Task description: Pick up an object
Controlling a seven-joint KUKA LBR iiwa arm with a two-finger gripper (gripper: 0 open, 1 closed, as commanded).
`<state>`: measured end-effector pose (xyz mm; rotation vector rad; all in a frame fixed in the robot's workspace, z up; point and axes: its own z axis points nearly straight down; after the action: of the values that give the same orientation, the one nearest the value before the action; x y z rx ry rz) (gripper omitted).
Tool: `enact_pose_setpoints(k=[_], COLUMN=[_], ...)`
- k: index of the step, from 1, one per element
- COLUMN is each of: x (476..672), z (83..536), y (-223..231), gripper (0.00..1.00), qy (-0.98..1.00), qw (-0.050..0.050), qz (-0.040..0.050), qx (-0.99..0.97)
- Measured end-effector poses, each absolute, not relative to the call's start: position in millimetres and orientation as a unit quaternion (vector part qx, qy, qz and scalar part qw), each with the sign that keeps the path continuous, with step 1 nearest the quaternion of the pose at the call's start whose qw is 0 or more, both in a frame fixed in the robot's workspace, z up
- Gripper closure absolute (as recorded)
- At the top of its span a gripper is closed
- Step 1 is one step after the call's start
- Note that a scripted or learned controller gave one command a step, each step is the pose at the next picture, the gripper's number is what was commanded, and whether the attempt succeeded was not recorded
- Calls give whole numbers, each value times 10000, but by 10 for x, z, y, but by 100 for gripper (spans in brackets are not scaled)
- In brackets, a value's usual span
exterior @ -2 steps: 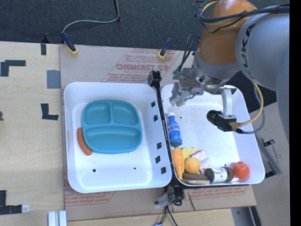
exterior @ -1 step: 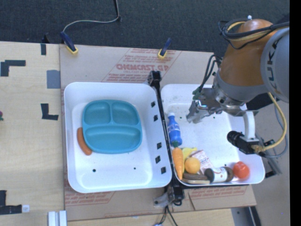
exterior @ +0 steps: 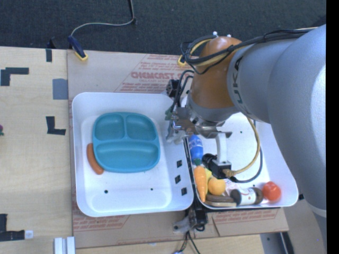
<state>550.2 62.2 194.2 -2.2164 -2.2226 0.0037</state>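
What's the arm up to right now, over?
Gripper low at right bin's left edge, fingers unclear. Blue bottle just below it, not held. Carrot, yellow toy crowd close.

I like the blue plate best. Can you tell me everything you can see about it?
The blue plate is a teal tray that looks like smooth plastic, with rounded corners. Raised ridges split it into three compartments: two small ones at the far side and one long one nearer the camera. Nothing lies in them. It sits flat in the left white bin, toward its far end. An orange sausage-shaped toy lies right against its left edge.
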Motion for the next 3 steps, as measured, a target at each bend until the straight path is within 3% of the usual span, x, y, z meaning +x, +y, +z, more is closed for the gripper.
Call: enact_pose_setpoints(k=[1, 2, 3], x=[5506, 5505, 5986], z=[1947, 2039, 2479], y=[614, 619, -192], gripper=[0, 100, 100], qy=[-7078, -7083, -7070], qw=[8, 13, -9], qz=[9, 14, 6], qx=[-7064, -7059, -7072])
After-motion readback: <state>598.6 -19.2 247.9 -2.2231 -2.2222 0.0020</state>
